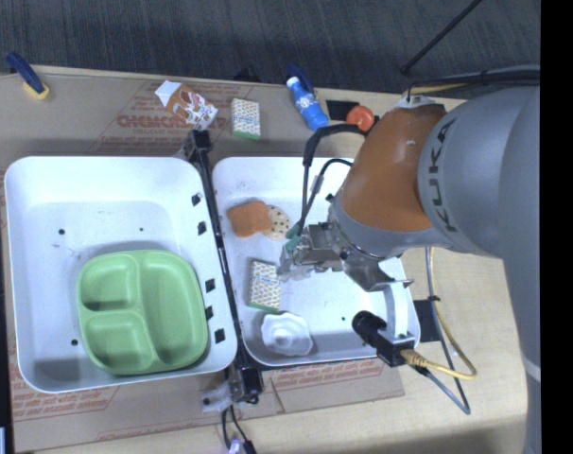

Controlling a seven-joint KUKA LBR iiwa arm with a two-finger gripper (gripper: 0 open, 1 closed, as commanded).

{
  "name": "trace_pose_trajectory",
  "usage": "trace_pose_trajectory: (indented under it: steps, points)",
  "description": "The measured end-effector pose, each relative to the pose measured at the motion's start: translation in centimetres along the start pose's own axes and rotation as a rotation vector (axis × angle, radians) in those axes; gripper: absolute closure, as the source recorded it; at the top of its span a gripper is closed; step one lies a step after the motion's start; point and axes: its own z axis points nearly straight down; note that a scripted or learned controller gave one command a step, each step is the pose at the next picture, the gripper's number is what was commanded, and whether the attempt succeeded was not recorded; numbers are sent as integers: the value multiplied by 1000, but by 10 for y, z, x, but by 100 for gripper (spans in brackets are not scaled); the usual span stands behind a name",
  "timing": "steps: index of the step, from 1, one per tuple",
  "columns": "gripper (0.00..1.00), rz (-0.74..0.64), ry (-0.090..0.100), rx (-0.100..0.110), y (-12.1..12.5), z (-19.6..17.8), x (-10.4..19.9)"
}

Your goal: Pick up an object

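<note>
A cardboard-covered bench bears two white bins; the left bin point(41, 216) holds a green tray point(140, 310). In the right bin point(258, 173), the gripper point(294, 253) hovers over a patterned packet point(265, 285), probably its target; whether its fingers are apart cannot be told.

Green-patterned packet point(265, 285) flat in right bin point(253, 173), orange piece point(250, 218), white cup point(285, 334)

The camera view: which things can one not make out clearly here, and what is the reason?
- Gripper: fingers too small and blurred to judge.
- Right bin: its right part is covered by the arm.
- Orange object: too blurred to identify.
- White object: its shape is unclear against the white bin.
- Small packet: print unreadable.
</note>
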Motion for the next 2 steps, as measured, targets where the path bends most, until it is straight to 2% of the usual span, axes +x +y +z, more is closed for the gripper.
trace_pose_trajectory:
  steps: [1, 2]
  points:
    - [0, 0, 0, 1, 0, 0, 0]
    - [0, -1, 1, 1, 0, -30, 73]
